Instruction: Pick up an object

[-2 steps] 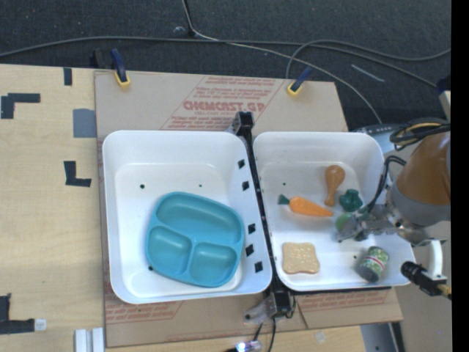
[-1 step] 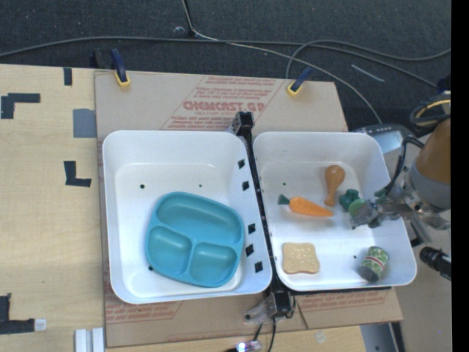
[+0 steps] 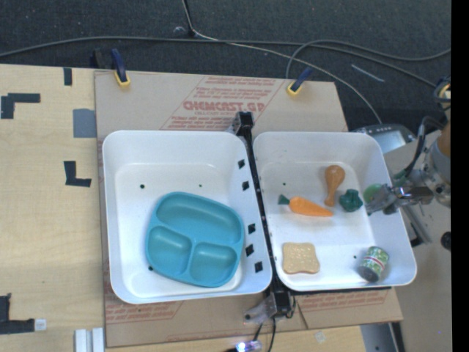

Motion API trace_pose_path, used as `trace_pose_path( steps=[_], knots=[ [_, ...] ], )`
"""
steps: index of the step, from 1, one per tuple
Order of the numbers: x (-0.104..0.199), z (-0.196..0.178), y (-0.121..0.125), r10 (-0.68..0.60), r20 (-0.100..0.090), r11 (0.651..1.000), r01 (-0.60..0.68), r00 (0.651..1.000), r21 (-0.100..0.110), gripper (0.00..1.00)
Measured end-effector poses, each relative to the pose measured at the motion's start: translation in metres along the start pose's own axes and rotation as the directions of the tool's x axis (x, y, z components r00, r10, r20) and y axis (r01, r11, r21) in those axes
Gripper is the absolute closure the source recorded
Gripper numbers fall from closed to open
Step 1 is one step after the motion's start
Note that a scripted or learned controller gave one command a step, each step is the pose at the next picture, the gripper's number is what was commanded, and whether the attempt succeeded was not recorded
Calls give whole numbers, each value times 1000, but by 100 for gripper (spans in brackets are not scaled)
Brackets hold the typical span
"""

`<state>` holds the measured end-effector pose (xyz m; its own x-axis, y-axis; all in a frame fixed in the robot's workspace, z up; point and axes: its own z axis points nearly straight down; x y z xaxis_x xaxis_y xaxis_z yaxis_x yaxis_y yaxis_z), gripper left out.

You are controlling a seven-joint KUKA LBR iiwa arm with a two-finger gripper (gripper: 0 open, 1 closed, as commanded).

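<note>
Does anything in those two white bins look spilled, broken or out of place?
Nothing is spilled or broken. The only oddity: a small can lies tipped on its side in the near right corner of the right bin.

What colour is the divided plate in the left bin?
Teal blue; the divided plate shows plainly in the camera view, lying in the left bin.

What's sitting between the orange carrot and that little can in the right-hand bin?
Nothing: in the camera view the white bin floor is bare between the carrot and the can. The slice of bread lies off to the side.
</note>
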<state>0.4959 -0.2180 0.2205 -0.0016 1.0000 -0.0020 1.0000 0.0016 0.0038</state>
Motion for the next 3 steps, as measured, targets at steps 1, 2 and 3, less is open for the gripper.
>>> trace_pose_path(
  steps=[1, 2, 3],
  knots=[
    [1, -4, 0, 0, -2, 1000, 0, 1000, 4, 100],
    [56, 7, 10, -4, -3, 1000, 4, 1000, 5, 100],
    [101, -1, 20, -5, -3, 1000, 5, 1000, 4, 100]
  ],
)
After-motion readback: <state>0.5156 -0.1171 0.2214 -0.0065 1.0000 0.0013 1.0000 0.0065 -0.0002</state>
